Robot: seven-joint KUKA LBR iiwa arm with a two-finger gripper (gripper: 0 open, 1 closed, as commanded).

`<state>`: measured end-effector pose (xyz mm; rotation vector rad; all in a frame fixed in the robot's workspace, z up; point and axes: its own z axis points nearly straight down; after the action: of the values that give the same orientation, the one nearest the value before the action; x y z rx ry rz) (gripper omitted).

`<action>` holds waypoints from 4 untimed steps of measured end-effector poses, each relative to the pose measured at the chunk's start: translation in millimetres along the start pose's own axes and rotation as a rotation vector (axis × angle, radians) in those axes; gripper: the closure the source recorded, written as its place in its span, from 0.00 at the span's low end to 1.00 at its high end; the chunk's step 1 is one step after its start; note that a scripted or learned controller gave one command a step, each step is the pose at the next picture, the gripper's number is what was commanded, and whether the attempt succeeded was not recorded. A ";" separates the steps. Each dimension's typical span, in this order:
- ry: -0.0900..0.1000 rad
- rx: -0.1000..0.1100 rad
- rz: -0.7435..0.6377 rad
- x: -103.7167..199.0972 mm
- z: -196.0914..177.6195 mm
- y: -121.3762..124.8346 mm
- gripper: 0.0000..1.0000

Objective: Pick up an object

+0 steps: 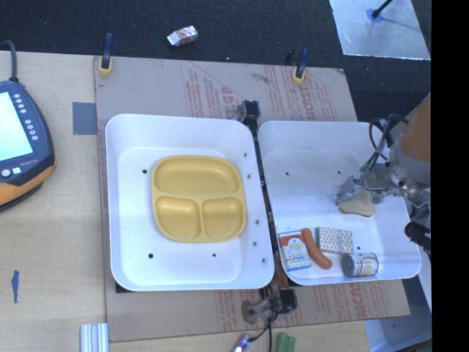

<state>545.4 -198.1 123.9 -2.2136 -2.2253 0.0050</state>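
Two shallow white bins are seen side by side on a cardboard-covered bench. The left bin [124, 196] holds a yellow divided tray [198, 197], with one long compartment at the far side and two smaller ones at the near side.

In the right bin [308, 152], several objects are observed. A flat tan piece [357, 208], pale beige, irregular in outline and resembling a slice of bread or a wedge, lies near the bin's right side, about midway along its depth. The gripper [357, 189] is positioned directly over the far edge of this piece, with grey metal parts spread above it; contact with the piece appears likely but cannot be confirmed. Whether the gripper is parted or closed cannot be told at this resolution, and no object is seen held.

Along the near edge of the right bin, four objects are noted in a row: a small white card with red print [294, 251], an orange sausage-shaped item [316, 250] lying just beside it at a slant, a speckled square packet [334, 239], and a small can lying on its side [360, 265].

The arm [410, 149] enters from the right, with dark cables looped near the wrist. A teach pendant [20, 144] rests at the bench's left edge.
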 end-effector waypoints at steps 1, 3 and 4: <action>-0.002 -0.004 -0.001 16.8 31.0 26.2 0.00; 0.000 -0.001 0.000 -9.3 26.3 8.1 0.00; 0.000 0.001 -0.002 -10.2 15.9 8.0 1.00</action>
<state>553.4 -208.2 108.0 -2.2118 -2.2269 0.0059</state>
